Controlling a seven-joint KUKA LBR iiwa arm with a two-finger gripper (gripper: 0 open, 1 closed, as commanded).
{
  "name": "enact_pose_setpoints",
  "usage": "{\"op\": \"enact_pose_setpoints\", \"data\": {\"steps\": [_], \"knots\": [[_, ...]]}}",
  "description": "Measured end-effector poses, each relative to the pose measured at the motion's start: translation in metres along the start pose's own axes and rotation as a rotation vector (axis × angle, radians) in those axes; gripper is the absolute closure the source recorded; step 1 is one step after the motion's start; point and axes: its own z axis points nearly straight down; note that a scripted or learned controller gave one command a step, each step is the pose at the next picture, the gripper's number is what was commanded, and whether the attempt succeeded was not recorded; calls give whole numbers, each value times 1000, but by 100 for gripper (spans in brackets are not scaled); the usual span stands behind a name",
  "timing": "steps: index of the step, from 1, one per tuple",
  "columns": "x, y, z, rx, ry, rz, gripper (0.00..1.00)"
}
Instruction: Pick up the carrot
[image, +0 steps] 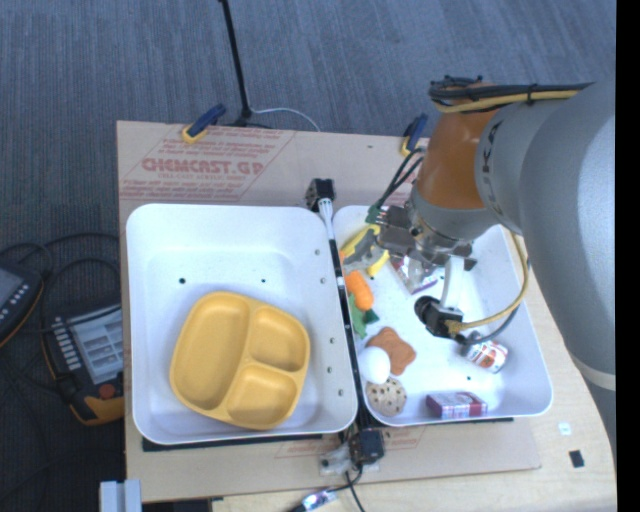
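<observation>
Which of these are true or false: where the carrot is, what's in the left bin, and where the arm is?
1. The carrot lies in the right bin, near the divider. True.
2. The yellow tray has three compartments. True.
3. The yellow tray sits in the right bin. False: it sits in the left bin.
4. The carrot is on the yellow tray. False: it lies on the right bin's floor.
5. The arm hangs over the right bin. True.
</observation>
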Motion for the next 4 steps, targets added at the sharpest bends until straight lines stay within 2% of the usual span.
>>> {"op": "enact_pose_setpoints", "data": {"steps": [2, 3, 4], "knots": [[0, 0, 0, 0, 0, 0, 0], [-70, 29, 92, -14, 4, -130, 0], [-70, 29, 82, -17, 0, -131, 100]]}}
